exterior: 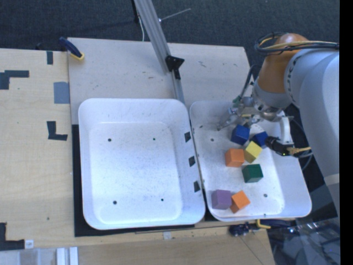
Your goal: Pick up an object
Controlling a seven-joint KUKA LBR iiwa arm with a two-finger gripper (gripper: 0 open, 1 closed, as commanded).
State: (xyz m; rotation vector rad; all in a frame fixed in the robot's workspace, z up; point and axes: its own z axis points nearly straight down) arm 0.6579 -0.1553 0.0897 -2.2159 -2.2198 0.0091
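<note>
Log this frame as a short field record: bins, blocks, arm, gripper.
left bin: white, no blocks seen in it
right bin: white, holds all blocks
blocks: blue, yellow, orange, green, purple, second orange
arm: over the right bin's far end
gripper: right above the blue block; finger state unclear
held: nothing visibly gripped

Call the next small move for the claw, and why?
Probably a short drop straight down onto the blue block. The claw sits at the far end of the right bin, just above that block, and nothing shows between its tips. The yellow block crowds the near side.
</note>
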